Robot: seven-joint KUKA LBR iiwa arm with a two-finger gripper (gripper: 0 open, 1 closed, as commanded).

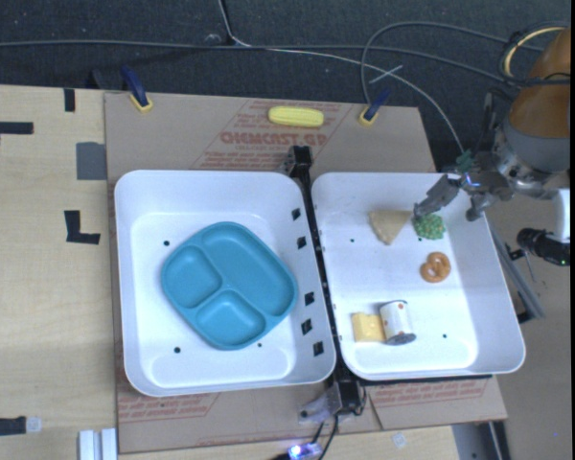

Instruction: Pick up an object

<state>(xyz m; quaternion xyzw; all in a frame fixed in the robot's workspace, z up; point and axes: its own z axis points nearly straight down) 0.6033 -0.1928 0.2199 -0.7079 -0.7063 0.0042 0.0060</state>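
Broccoli [428, 226] is sitting right under the hand [431, 211]; I cannot tell its grip; it may be slipping sideways.

we saw a pale wooden bench [38, 286] marked with dark tape pieces [77, 226], and a brown cardboard sheet [249, 137] with red lettering lying on it, held by two blue-and-yellow clamps [137, 91] at its far edge. behind lay dark grey carpet [105, 17], crossed by thin cables [268, 48]. the light was even.
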